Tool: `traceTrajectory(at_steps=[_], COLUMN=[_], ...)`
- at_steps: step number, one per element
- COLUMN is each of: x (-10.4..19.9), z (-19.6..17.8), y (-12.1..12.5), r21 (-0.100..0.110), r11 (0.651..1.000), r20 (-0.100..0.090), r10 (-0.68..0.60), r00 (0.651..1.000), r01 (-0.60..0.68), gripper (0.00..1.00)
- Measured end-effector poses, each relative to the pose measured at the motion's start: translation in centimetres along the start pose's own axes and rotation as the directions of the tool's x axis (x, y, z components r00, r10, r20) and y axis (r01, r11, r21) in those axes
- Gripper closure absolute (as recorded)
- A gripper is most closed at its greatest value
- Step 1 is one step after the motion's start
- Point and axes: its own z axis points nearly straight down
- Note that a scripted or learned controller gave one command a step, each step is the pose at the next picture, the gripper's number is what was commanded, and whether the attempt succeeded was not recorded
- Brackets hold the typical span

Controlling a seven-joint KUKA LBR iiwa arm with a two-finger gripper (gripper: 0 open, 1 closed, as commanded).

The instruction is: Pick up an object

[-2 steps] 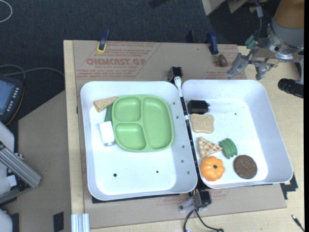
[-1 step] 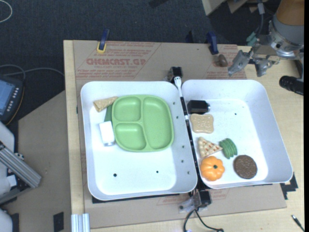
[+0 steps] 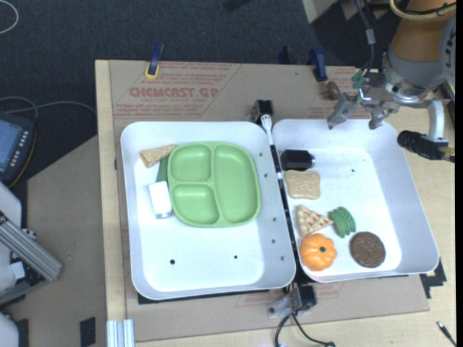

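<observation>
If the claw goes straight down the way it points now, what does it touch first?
Probably bare floor of the right bin near its back rim. The claw hangs open above that edge, far from the toy foods; depth is unclear, so it might meet the rim.

2 white bins sit on the bench: 1 below the claw point(image 3: 357, 113), the right bin point(image 3: 405, 194), and 1 down-left of it, the left bin point(image 3: 145, 251).

Right bin: 1 black block point(image 3: 296, 159), 1 bread slice point(image 3: 303, 185), 1 pizza slice point(image 3: 312, 220), 1 green vegetable point(image 3: 343, 220), 1 orange pumpkin point(image 3: 318, 251), 1 brown cookie point(image 3: 367, 249).

Left bin: 1 green divided plate point(image 3: 213, 183), 1 cracker point(image 3: 155, 155), 1 white block point(image 3: 160, 199).
</observation>
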Motion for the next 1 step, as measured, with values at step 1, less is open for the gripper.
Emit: traceTrajectory(at_steps=[1], x=[0.17], z=[5.16], y=[-1.06], r21=[0.001], r11=[1.000], r20=[0.000], r10=[0.001], r00=[1.000], r01=[-0.001], gripper=[0.00])
